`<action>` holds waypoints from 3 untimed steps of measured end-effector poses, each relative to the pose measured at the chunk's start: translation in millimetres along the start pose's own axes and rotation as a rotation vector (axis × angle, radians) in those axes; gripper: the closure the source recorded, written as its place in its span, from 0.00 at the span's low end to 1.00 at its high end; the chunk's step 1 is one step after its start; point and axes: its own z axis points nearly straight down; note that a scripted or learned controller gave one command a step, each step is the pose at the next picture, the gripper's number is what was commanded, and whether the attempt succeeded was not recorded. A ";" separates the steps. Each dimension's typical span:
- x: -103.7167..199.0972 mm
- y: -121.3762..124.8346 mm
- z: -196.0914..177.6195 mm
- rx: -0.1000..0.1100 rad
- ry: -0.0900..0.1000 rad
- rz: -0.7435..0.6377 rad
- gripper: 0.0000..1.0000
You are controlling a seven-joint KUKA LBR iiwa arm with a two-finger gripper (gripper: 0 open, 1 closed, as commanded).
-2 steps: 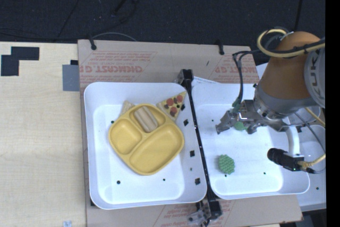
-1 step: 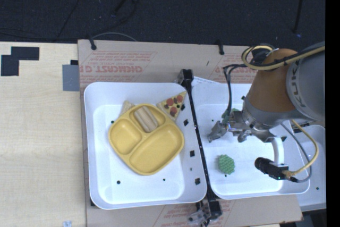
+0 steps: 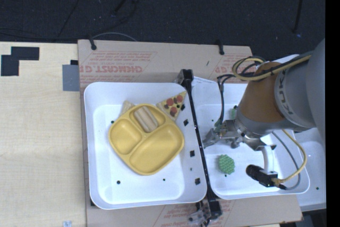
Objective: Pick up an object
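1. Right of the frame: we see the grey robot arm (image 3: 308,93), with its orange band (image 3: 259,99), reaching in over the right shallow white bin (image 3: 297,188).
2. Centre right: the two-finger gripper (image 3: 215,135) hangs over the left part of the right bin, close to the black rail (image 3: 192,114) that runs between the two bins. We cannot tell whether the claw is wide or narrow.
3. Lower centre right: the small green knobbly ball (image 3: 226,164) lies on the floor of the right bin. It is just below the gripper in the frame and apart from it.
4. Above the gripper: a tiny green item (image 3: 232,112) sits by the wrist, too small for us to identify.
5. Centre left: the left shallow white bin (image 3: 101,188) holds a yellow plastic plate with three compartments (image 3: 154,151), set at a slant.
6. Upper compartment of the plate: a beige ridged block (image 3: 144,117) rests inside it.
7. Upper right of the plate: a toy pizza slice with red toppings (image 3: 174,104) lies just beside the rim, pointing toward the bin's upper right corner.
8. Beneath both bins: a brown cardboard sheet with red print (image 3: 159,58). At the left of the frame we see the pale wooden bench (image 3: 37,141).
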 end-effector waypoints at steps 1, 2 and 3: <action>-0.8 -0.5 -11.7 0.002 0.001 0.005 1.00; -7.8 1.6 -55.6 -0.004 0.000 0.004 1.00; -3.3 -7.3 -105.4 -0.002 0.000 -0.002 1.00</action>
